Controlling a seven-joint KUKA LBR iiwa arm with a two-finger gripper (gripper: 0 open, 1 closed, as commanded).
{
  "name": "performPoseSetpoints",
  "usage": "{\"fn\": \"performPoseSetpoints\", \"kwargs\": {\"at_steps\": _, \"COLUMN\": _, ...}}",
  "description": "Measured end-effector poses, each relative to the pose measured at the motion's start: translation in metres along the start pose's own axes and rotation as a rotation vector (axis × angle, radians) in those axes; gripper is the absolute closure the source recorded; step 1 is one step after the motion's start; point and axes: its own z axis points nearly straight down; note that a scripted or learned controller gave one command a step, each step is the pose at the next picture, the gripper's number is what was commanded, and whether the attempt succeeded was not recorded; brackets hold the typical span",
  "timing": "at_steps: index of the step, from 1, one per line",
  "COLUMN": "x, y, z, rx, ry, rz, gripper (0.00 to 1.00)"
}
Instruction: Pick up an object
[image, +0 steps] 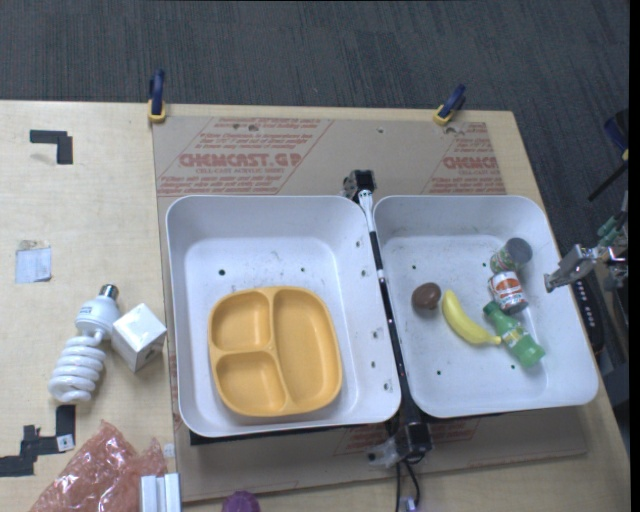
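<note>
A pale wooden surface (80, 220) on dark grey carpet (300, 45) bears a spiral white bulb (82, 355); the claw (580, 262), at the right edge, seems narrow, though I cannot tell.

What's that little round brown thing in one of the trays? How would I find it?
Look in the right-hand white bin. Near its left wall lies a small dark brown ball, just left of the banana; it alone there is round and brown.
</note>
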Motion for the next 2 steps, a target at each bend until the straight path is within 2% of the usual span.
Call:
{"fn": "performPoseSetpoints", "kwargs": {"at_steps": 1, "x": -0.004, "y": -0.025, "z": 0.128, "rx": 0.000, "ry": 0.000, "rz": 0.002, "gripper": 0.00}}
{"fn": "performPoseSetpoints", "kwargs": {"at_steps": 2, "x": 0.042, "y": -0.029, "z": 0.181, "rx": -0.001, "ry": 0.001, "rz": 0.002, "gripper": 0.00}}
